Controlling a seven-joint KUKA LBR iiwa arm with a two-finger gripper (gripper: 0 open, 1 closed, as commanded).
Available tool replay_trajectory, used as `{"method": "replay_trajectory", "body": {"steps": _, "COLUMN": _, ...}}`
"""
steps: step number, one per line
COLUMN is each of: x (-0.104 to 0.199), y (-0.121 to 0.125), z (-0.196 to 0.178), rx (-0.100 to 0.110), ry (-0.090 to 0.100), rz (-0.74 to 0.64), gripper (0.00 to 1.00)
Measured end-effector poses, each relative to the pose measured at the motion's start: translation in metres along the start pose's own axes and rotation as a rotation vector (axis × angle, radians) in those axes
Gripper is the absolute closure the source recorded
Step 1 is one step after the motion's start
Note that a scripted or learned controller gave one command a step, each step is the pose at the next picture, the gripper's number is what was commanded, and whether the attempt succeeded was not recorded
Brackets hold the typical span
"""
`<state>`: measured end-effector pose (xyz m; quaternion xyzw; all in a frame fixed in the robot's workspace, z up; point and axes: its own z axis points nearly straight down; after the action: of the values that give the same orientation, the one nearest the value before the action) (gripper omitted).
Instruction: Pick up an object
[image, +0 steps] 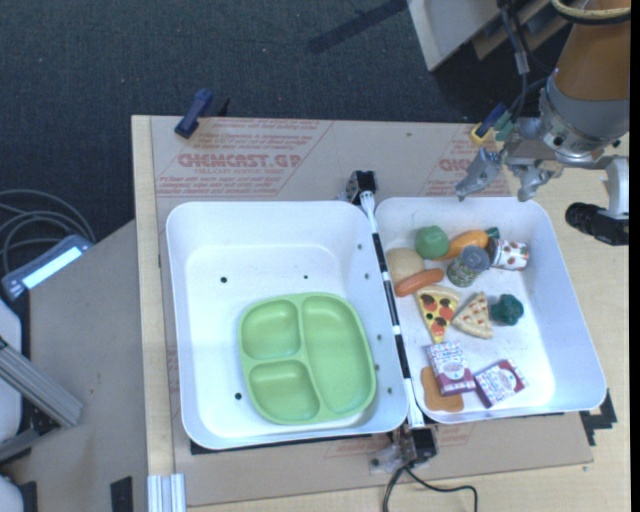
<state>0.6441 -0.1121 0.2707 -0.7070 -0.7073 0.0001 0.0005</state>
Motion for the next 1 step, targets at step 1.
{"method": "replay_trajectory", "body": {"steps": 1, "x": 0.0208, "y": -0.01, "z": 0.1299, "rx": -0.001, "ry": -0.001, "rz": 0.0, "gripper": 0.0}}
